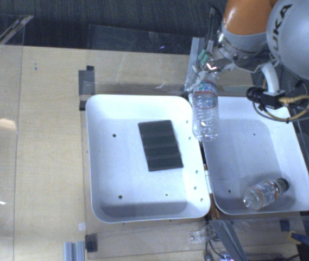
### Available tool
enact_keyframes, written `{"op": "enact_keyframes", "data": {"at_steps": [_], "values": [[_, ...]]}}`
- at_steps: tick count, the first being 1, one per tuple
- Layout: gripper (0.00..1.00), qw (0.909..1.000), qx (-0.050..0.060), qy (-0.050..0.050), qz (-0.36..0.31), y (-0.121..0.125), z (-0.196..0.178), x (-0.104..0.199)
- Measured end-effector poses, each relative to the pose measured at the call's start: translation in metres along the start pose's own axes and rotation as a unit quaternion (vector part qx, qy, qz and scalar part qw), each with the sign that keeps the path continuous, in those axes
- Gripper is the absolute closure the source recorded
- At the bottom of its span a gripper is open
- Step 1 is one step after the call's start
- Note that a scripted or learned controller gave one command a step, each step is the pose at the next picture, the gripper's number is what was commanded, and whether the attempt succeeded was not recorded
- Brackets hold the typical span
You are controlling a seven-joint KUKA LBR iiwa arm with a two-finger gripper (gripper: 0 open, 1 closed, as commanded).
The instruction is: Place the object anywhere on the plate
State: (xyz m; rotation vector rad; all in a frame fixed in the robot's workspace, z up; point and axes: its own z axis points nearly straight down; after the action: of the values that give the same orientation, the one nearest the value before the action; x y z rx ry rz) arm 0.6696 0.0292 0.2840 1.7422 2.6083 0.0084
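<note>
A clear plastic water bottle (205, 113) hangs upright over the seam between the two bins, its top caught between the fingers of my gripper (201, 81). The gripper is shut on the bottle's neck and reaches down from the upper right. The plate (160, 145), a dark grey ribbed rectangle, lies flat in the middle of the left bin (105, 162), to the lower left of the held bottle. The bottle's base is level with the plate's far edge and about a hand's width to its right.
A second clear bottle (265, 192) lies on its side in the near right corner of the right bin (235, 140). The arm's grey body and cables (276, 99) hang over that bin's far right side.
</note>
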Motion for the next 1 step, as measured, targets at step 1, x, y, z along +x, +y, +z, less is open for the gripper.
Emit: {"op": "enact_keyframes", "data": {"at_steps": [1], "values": [[1.0, 1.0, -0.003, -0.001, -0.002, 0.0018, -0.0117, 0.0007]]}}
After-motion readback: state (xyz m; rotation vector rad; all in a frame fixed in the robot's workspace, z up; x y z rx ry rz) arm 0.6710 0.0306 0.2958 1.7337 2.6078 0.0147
